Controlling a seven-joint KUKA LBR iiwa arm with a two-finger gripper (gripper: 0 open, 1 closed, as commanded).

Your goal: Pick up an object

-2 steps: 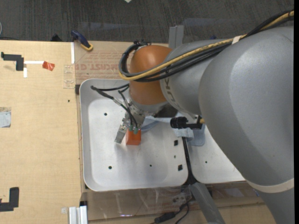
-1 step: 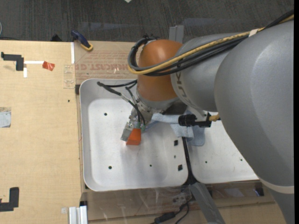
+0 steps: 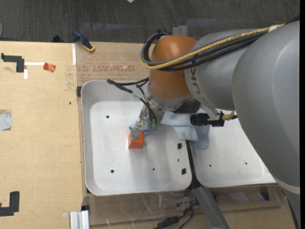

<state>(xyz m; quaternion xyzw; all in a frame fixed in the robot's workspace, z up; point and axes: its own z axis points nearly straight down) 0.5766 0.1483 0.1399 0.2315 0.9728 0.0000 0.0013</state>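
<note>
Overhead, the grey arm [image 3: 248,75] is reaching in from the right and bending down over the left bin [image 3: 102,175], its glossy orange band [image 3: 171,66] rounded above the wrist and looped with black and yellow cables [image 3: 200,49]. Its gripper [image 3: 139,131] is pointing down at a small blocky orange object [image 3: 136,142] lying on the smooth white floor near the bin's middle, fingertips touching or just above its top; whether they are spread or pinching cannot be told. Beside it, a pale blue cloth [image 3: 190,130] is draping limply across the seam between the two bins.
</note>
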